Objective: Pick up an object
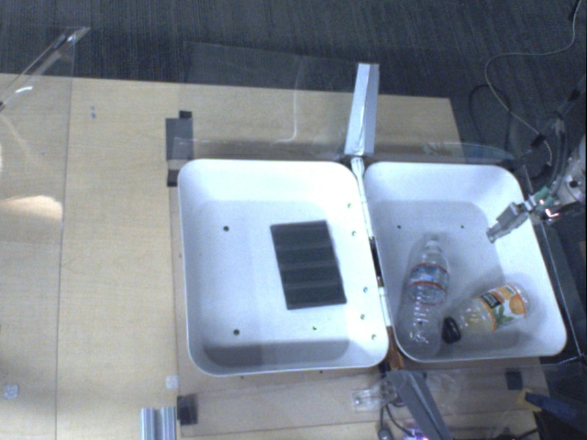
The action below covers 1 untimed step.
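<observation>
Counter: pale wood is carrying two white bins side by side, the left bin [206, 246] and the right bin [459, 186], with dark carpet lying beyond at 12 o'clock.
My end effector [506, 222]: it is hanging over the right bin's 3 o'clock rim; I cannot tell its state from this slant, and I am seeing nothing in it.
Targets: a clear water bottle [425, 291] is lying along the right bin's 7 o'clock side; a small juice bottle [486, 312] with a dark cap is lying just beside it at 5 o'clock, cap end near the water bottle.
Handling: both are looking light, smooth and round, so likely to roll or slip; I am judging the mid-body, across the width, the best hold.
Obstacles: the bin wall is crowding the juice bottle.
Elsewhere: a dark ribbed pad [307, 264] is lying flat in the left bin.
</observation>
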Motion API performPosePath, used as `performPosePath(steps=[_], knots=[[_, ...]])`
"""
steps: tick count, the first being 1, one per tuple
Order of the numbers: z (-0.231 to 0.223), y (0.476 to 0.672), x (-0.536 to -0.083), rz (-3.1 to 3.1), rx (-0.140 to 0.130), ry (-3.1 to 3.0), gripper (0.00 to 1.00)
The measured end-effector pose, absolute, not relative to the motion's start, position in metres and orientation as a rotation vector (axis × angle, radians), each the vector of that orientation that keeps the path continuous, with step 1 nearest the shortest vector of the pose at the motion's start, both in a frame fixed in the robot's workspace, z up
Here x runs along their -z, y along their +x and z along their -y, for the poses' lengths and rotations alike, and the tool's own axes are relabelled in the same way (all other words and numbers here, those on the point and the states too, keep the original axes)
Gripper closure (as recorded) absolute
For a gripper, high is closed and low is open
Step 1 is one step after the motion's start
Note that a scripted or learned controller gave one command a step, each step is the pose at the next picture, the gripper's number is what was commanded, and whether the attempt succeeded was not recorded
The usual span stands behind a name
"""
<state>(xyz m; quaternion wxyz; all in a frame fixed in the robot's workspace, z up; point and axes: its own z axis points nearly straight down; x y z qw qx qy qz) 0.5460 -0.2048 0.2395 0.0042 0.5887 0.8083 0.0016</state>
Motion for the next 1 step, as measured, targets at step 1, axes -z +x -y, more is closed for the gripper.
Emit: performPosePath(steps=[1], knots=[[0.1146,0.5472,-0.112,-2.52,-0.003,1.874,0.0]])
